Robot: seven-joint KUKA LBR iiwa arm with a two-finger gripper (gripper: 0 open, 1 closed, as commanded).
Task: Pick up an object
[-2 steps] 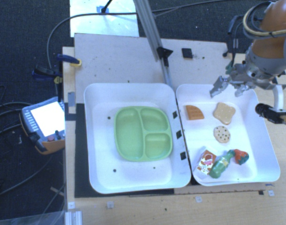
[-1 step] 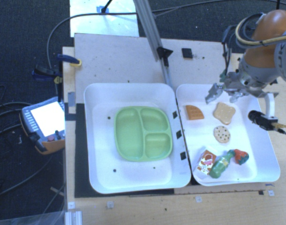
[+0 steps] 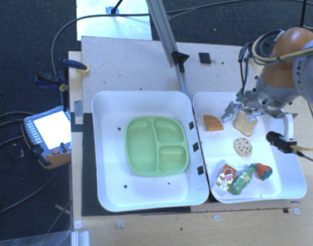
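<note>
Resting: pale, perhaps bread-shaped object

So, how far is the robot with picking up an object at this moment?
Done: the gripper is down in the right bin, right at a pale beige piece. In hand: I cannot see anything clearly between its fingers. Left: a secure grasp and the lift. The orange wedge, cookie and green bottle lie in the bin; the green tray sits in the left bin.

Grey arm with orange band, looped cables, perhaps silvery metal pincer.
</note>
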